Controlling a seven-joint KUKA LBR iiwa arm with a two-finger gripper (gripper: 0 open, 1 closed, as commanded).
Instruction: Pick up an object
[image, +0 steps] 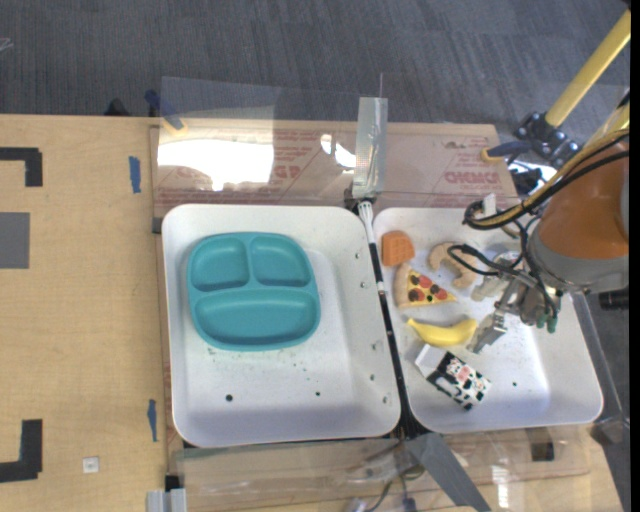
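Observation:
The right bin (560, 385) holds several small objects. A yellow banana (441, 331) lies in its middle, with a pizza slice (422, 291) just above it. An orange piece (397, 247) sits at the upper left, a tan curved piece (458, 258) beside it, and a black-and-white patterned box (460, 381) lies below the banana. My gripper (491, 331) reaches down from the right, its tip at the banana's right end. Whether it touches the banana I cannot tell.
A teal divided plate (254, 290) lies in the left bin (280, 405). A raised divider (383, 300) separates the two bins. The arm's orange band (590, 215) and cables hang over the right bin's upper right corner. A clear panel stands behind the bins.

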